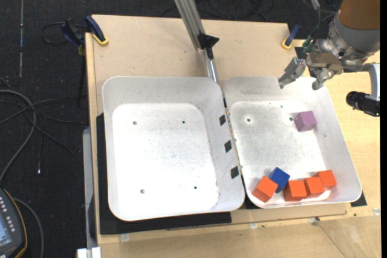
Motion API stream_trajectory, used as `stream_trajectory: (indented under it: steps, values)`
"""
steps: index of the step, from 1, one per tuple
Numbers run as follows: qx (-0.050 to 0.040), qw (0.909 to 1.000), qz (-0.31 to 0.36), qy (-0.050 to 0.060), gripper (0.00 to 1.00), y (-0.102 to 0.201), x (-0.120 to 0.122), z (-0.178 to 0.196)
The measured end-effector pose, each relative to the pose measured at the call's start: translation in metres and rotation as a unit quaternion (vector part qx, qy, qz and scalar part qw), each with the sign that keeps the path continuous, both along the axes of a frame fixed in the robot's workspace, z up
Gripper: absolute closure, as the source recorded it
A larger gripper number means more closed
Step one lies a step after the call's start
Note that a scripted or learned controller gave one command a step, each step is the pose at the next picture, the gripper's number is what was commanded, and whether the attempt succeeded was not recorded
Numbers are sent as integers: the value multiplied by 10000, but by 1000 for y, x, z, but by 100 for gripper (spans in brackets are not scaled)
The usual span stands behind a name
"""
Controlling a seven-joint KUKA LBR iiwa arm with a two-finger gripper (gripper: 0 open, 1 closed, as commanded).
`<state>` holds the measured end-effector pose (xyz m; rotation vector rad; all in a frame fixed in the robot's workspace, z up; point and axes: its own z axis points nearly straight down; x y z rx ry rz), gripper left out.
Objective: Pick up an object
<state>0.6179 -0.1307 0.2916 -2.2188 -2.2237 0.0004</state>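
My gripper (302,77) hangs over the far edge of the right bin (344,148), its two grey fingers spread apart with nothing between them. A purple block (305,121) lies in that bin, a short way in front of the gripper. Along the bin's near edge sit a blue block (279,177) and three orange blocks: one on the left (263,188), one in the middle (295,190) and one on the right (320,182).
The left bin (160,145) sits beside the right one on the wooden bench. A slanted metal pole (184,0) rises behind the bins. Clamps mark the bench's far corners (97,32).
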Motion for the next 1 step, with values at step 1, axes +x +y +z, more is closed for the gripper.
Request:
stream_trajectory:
  steps: [1]
  values:
    - [-7,10000,-27,8,0,-25,-61,2]
